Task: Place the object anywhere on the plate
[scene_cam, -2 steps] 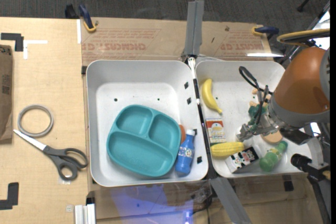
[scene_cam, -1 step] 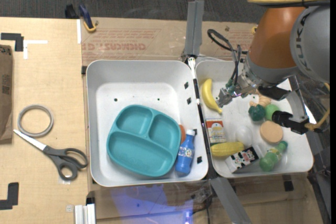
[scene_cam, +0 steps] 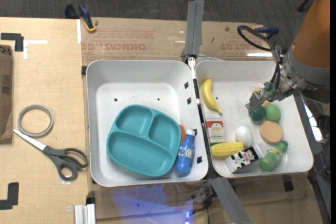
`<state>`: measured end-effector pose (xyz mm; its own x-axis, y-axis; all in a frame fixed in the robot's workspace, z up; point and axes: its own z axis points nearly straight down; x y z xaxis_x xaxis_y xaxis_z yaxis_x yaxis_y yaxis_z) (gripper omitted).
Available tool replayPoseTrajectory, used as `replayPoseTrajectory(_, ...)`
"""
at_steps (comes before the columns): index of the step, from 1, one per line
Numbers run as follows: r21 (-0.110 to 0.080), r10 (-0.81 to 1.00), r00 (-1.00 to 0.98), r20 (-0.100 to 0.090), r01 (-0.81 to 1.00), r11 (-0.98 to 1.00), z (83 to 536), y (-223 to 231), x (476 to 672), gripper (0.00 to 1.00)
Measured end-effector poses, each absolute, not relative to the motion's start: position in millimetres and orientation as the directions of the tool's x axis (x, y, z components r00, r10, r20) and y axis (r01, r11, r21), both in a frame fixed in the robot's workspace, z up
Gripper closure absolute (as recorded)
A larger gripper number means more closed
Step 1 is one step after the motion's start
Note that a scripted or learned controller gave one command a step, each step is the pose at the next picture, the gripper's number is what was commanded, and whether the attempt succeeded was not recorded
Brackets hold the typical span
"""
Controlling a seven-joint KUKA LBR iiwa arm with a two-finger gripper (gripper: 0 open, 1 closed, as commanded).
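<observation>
A teal divided plate [scene_cam: 144, 139] lies in the left bin [scene_cam: 131, 73]. Against its right rim stands a blue bottle [scene_cam: 185, 153] with a white cap, and an orange thing peeks out behind it. My gripper [scene_cam: 258, 102] reaches down into the right bin [scene_cam: 231, 78] from the right. It hovers right over a dark green object [scene_cam: 257, 115], which sits beside a light green ball [scene_cam: 273, 112]. Whether it touches or holds the dark green object is not visible.
The right bin also holds a banana [scene_cam: 209, 95], a small red and white carton [scene_cam: 215, 130], a corn cob [scene_cam: 227, 149], a white egg [scene_cam: 243, 134], a cow-patterned carton [scene_cam: 243, 158], a tan disc [scene_cam: 271, 132] and a green bottle [scene_cam: 271, 157]. Scissors [scene_cam: 55, 155] and a tape roll [scene_cam: 35, 119] lie on the bench at left.
</observation>
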<state>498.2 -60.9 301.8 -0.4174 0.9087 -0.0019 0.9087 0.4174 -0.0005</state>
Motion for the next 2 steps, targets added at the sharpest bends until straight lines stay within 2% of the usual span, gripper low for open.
replayPoseTrajectory(1, 0.001, 0.830, -0.557, -0.004, 0.830, 0.557, 344, -120, 479.2, 1.00)
replayPoseTrajectory(2, -0.001, 0.601, -0.799, -0.001, 0.601, 0.799, 294, -196, 478.3, 1.00)
